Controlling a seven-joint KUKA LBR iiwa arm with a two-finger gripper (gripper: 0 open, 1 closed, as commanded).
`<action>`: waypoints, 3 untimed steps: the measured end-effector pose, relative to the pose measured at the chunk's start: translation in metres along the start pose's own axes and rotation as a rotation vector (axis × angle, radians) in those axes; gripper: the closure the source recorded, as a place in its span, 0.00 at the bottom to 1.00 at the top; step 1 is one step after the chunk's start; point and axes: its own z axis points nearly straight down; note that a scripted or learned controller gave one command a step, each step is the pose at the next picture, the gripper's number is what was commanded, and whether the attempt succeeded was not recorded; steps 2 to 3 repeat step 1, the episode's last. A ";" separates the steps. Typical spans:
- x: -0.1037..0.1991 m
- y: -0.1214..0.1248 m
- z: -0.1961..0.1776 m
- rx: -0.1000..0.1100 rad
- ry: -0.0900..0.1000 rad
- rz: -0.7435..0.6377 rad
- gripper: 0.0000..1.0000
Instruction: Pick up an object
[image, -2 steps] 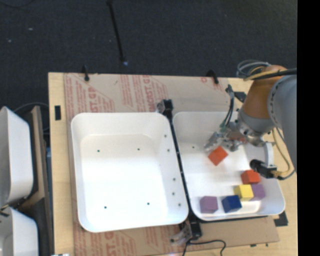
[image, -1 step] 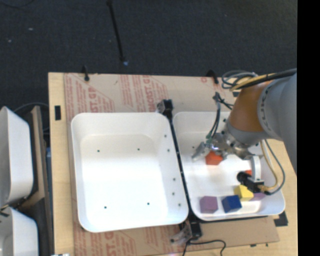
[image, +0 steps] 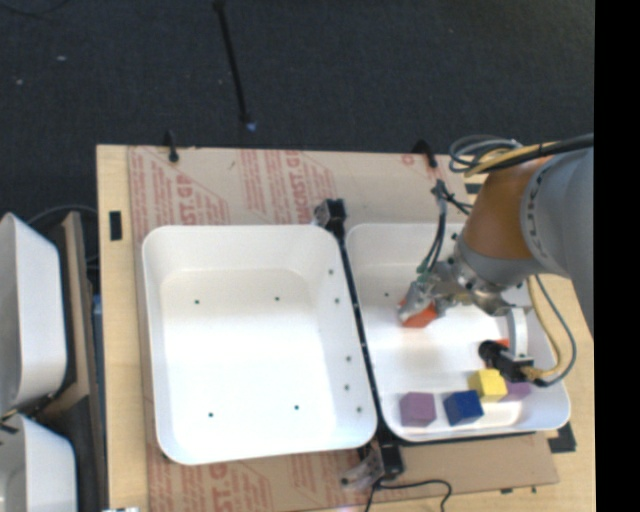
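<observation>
My gripper (image: 421, 304) hangs over the upper middle of the right bin (image: 395, 240), reaching in from the right. A small orange object (image: 420, 317) sits between its fingertips, and the fingers are shut on it. Along the bin's front wall lie a purple block (image: 417, 407), a blue block (image: 463, 406) and a yellow block (image: 490, 384). A small purple piece (image: 520, 390) pokes out beside the yellow block. The arm hides part of the bin's right side.
The left bin (image: 165, 300) lies beside the right one, with a raised divider (image: 352, 300) between them. A black part with cables (image: 495, 352) hangs near the yellow block. White containers (image: 30, 300) stand at the far left.
</observation>
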 end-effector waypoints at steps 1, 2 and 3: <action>0.089 -0.079 -0.093 -0.004 0.002 -0.007 1.00; 0.089 -0.079 -0.093 -0.004 0.002 -0.007 1.00; 0.089 -0.079 -0.093 -0.004 0.002 -0.007 1.00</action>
